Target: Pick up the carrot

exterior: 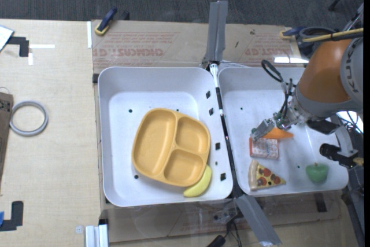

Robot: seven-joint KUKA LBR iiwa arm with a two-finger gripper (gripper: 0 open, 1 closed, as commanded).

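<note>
Carrot point(280, 134) lies in the right bin point(243, 81), its orange body at about 3 o'clock of the gripper point(265, 129), which sits low at its near end with the red-and-white packet point(264, 148) just beside at 6 o'clock. You cannot tell here how wide the jaws stand, so confirm they straddle the carrot alone before closing. Lift straight up, clear of the pizza slice point(264, 176) and green apple point(316, 173).

- Faint reddish lettering was printed on the cardboard sheet point(150, 43) lying behind the bins, up and left of the gripper point(267, 129); it could not be read with certainty.
- "KU" was seen on the arm point(352, 75), right of the gripper.
</note>
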